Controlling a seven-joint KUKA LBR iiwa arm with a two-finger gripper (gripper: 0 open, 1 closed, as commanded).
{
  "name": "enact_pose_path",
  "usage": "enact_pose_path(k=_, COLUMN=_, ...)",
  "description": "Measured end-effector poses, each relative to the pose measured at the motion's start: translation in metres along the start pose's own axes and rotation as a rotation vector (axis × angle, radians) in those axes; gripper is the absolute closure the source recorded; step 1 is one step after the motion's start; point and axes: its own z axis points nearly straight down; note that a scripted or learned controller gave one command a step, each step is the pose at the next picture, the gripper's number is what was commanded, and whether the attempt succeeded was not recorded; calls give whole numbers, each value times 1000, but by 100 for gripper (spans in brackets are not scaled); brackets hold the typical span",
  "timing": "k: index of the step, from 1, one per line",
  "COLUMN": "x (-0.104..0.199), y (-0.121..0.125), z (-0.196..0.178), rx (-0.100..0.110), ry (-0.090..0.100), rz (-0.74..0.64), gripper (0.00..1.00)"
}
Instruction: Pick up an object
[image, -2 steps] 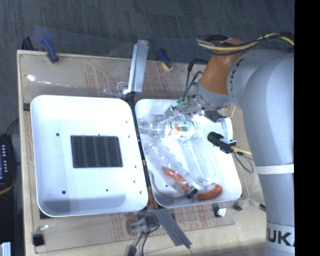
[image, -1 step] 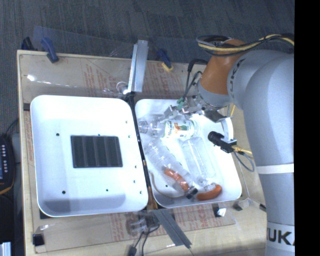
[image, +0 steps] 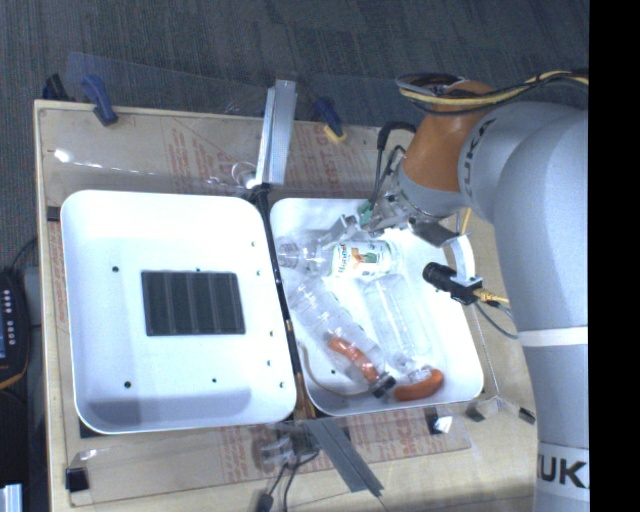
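A dark grey floor (image: 250, 40) with a faint woven texture surrounds the work area on the top and left sides. A pale wooden bench (image: 150, 130) sits on it, its surface printed with faded red lettering. Two blue clamps (image: 97, 95) grip its far edge. A grey metal bar (image: 275, 130) rises at the middle. Lighting is even, with soft shadows.
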Motion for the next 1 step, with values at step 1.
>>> enact_pose_path(k=1, x=-14, y=-7, z=1, rx=-1, ry=-5, rz=-31, gripper=0)
